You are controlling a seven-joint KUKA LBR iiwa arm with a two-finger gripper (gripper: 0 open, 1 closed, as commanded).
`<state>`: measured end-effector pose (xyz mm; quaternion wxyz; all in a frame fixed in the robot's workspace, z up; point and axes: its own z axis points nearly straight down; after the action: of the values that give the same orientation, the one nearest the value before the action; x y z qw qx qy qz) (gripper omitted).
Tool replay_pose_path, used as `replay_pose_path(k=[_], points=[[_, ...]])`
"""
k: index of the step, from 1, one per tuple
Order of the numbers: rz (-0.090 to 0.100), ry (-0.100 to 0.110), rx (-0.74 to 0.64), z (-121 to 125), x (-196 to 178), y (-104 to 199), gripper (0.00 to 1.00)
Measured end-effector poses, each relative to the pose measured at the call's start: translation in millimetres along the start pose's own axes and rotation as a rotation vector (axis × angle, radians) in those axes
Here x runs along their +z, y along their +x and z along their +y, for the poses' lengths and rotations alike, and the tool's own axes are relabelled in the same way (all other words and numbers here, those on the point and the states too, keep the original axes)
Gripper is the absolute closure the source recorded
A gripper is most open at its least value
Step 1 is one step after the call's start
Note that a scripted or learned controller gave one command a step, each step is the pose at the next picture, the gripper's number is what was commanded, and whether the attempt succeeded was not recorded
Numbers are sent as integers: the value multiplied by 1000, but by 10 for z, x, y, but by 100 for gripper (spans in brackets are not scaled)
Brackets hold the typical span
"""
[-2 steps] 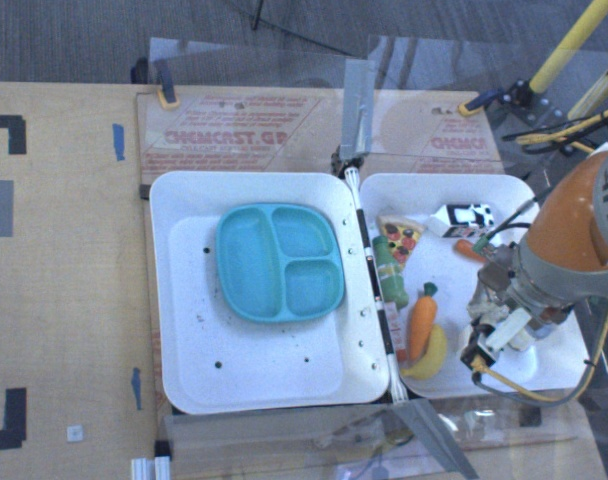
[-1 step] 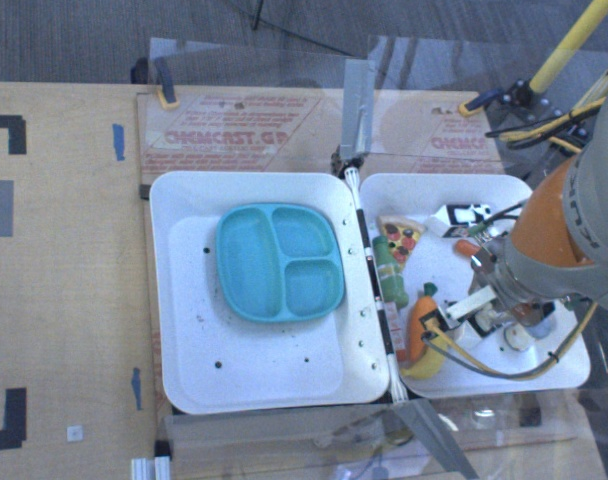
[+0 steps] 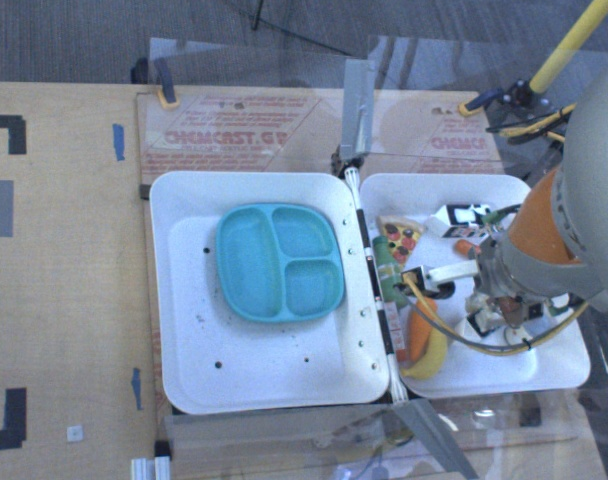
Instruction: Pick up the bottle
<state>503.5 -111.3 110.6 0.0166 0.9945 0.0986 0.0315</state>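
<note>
Where the arm (image 3: 584, 168) reaches in from the right, its wrist hangs over the right bin (image 3: 564, 363), w/ the orange band (image 3: 544, 233) above the bin's right half.

1. Gripper (image 3: 489, 303): sits low over the middle of the right bin, among clutter. Open/closed state cannot be told; wrist hardware and a yellowish cable (image 3: 504, 346) mask it. No item is visibly held.
2. Bottle (image 3: 385, 268): green, narrow, lying along the left wall of the right bin, approx. midway between far and near ends. Separate from the gripper, to its left. ID is tentative, as the item is small and partly hidden.
3. Other items, right bin:
 - pizza-slice toy (image 3: 399, 236), just beyond the bottle's far end;
 - orange item (image 3: 420, 333) and banana (image 3: 431, 358), touching, near-left corner;
 - black-and-white item (image 3: 464, 213) at the far side.
4. Left bin (image 3: 174, 298): holds 1 teal plate (image 3: 280, 263) w/ 3 compartments, flat, toward the far-right part of the bin floor.
5. Bins stand side by side, rims touching at the centre divider. Cardboard sheets (image 3: 234, 133) lie on the bench at the far side of both bins.
</note>
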Motion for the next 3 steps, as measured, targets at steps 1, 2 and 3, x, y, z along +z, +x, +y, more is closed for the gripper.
replay_pose_path(k=[1, 2, 3], points=[[3, -1, 3, -65, -6, -37, 100], [12, -4, 1, -49, -148, 0, 100], [-60, 43, -95, 4, -2403, -83, 100]])
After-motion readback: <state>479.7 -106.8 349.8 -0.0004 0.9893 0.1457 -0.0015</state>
